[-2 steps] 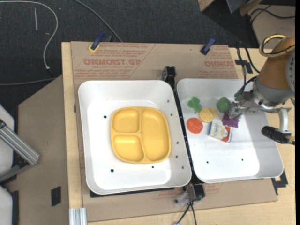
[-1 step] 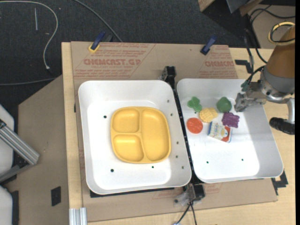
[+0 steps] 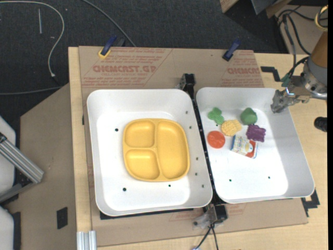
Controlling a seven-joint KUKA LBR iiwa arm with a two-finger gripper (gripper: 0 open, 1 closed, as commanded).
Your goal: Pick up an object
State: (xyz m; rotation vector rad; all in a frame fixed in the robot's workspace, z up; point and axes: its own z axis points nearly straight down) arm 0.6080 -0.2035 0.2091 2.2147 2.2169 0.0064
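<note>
Camera view: gripper [image 3: 281,101] over right bin [image 3: 291,181], at far right corner rim; jaw state cannot tell, too small and blurred. Toy cluster in bin's far half, left of gripper. Nearest: green toy [image 3: 248,115], roundish, no clear axis. Purple toy [image 3: 256,133] just beyond. Carton [image 3: 243,146] long axis runs left-right, slightly tilted. Nothing gripped.

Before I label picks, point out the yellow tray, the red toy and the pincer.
yellow tray [image 3: 156,149]: camera view, central divider.
red toy [image 3: 216,139]: camera view, its middle.
pincer [image 3: 281,100]: camera view, between fingertips.
</note>
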